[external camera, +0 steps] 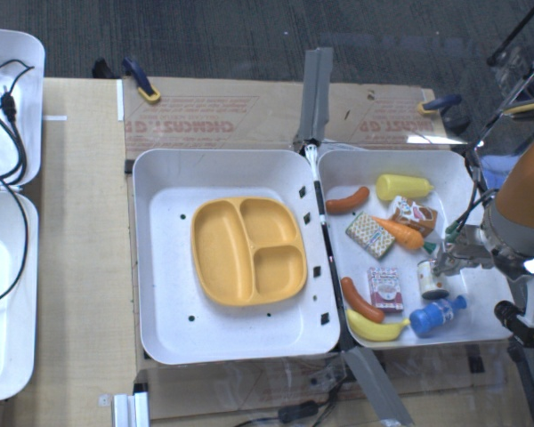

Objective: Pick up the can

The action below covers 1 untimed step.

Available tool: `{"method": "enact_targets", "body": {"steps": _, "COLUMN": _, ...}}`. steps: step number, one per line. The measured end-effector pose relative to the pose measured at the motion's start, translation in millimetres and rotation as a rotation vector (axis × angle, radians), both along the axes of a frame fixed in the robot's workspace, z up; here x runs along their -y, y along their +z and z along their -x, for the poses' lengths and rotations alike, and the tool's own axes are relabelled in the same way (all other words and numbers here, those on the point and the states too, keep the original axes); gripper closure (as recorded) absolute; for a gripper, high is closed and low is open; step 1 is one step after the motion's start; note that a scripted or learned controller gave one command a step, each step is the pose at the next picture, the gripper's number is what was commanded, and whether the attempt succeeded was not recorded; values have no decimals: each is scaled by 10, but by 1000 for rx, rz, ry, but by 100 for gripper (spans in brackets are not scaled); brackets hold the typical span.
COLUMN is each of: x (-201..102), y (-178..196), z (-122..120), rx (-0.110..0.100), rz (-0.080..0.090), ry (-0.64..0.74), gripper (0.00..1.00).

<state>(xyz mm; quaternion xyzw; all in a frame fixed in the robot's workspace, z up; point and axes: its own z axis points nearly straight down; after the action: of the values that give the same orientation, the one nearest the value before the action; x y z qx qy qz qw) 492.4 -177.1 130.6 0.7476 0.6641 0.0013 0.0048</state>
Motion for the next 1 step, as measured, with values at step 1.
{"method": "enact_targets", "body": {"steps": 1, "x": -71, "y": -406, "z": 162, "rx": -12, "rz": -8, "ry": -804, "gripper": 100}}
